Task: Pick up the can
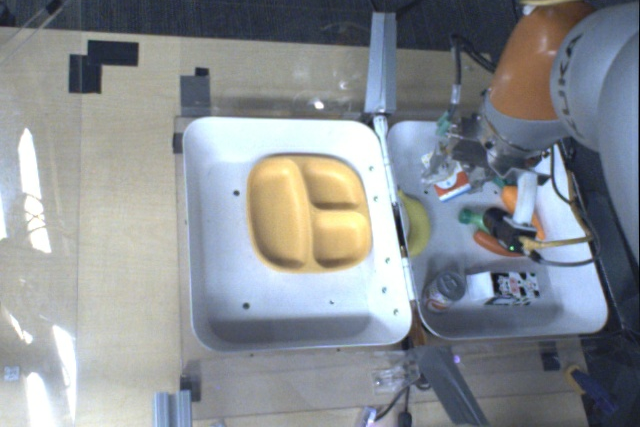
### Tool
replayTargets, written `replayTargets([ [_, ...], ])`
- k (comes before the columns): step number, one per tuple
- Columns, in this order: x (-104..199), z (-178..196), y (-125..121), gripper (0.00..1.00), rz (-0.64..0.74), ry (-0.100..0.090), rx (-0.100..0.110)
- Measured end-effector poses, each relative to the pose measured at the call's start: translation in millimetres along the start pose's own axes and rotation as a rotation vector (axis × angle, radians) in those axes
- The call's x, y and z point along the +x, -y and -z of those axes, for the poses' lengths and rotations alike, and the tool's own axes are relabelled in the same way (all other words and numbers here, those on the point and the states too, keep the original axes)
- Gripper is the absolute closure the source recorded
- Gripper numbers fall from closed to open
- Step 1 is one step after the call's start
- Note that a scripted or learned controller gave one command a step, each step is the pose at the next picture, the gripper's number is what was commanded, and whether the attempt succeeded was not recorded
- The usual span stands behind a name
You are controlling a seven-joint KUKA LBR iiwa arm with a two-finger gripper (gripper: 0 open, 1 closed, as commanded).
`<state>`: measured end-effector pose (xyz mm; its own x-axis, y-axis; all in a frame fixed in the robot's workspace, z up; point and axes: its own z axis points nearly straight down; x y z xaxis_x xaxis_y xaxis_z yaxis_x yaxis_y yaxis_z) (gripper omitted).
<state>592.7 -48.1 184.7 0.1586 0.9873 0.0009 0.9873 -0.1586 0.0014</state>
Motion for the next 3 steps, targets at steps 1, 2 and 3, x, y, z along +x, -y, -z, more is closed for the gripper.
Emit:
replayTargets([
  [1,-74.4,-40.9,61.5,1.00,0.370,0.001,0.000],
  [2,-26.4,9.8,86.0,1.00,0.257,0.001,-0.002],
  [3,-56.4,-61.6,97.6,1.00,0.356,0.000,0.001],
])
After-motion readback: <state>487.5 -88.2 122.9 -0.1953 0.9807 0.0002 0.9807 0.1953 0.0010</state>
